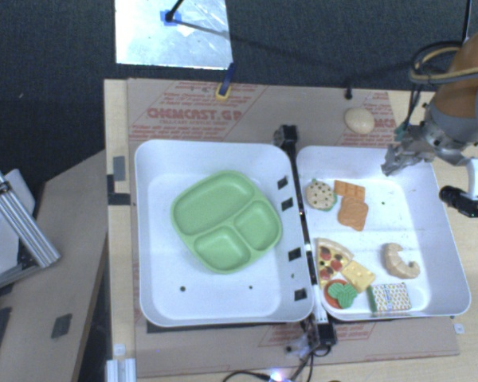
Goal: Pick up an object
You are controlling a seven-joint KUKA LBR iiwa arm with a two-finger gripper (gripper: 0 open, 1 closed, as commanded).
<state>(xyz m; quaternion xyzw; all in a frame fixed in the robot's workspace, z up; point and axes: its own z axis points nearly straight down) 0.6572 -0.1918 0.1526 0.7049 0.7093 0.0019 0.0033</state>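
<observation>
Below the hand [395, 162] (well apart) lies a croissant [400, 261].

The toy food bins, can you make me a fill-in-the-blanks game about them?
1. The green divided plate lies in the ____ bin.
2. The plate has ____ compartments.
3. The pizza slice lies in the bin on the ____.
4. The gripper is over the far ____ corner of the right bin.

Missing words: left; three; right; right
</observation>
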